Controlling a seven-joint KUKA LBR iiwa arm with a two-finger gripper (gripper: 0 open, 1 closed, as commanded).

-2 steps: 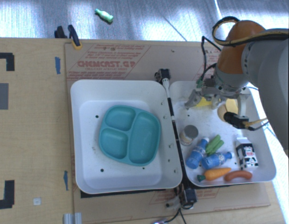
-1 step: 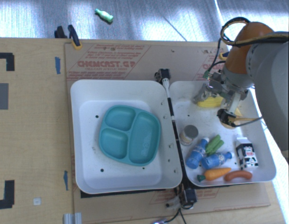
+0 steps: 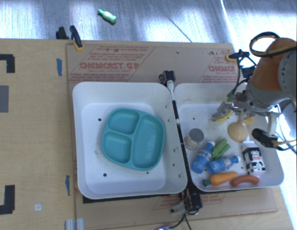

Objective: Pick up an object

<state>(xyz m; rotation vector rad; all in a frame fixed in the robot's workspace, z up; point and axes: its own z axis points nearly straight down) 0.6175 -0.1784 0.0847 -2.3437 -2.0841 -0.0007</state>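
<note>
Glossy white plastic bins [image 3: 86, 128]; matt teal plastic tray [image 3: 134, 139]; cardboard underlay [image 3: 114, 61].

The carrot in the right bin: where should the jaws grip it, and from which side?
Grip the carrot across its thick orange middle, coming straight down from above. It lies flat, long axis left-right, with the sausage at its right end and a blue bottle just behind, so close front-to-back, though that gap looks tight.

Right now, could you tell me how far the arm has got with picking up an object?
Nothing looks lifted yet: the carrot, sausage and blue bottles all lie in the right bin. In hand: the pincer hangs just above the tan onion. Left: closing on something and raising it.
</note>
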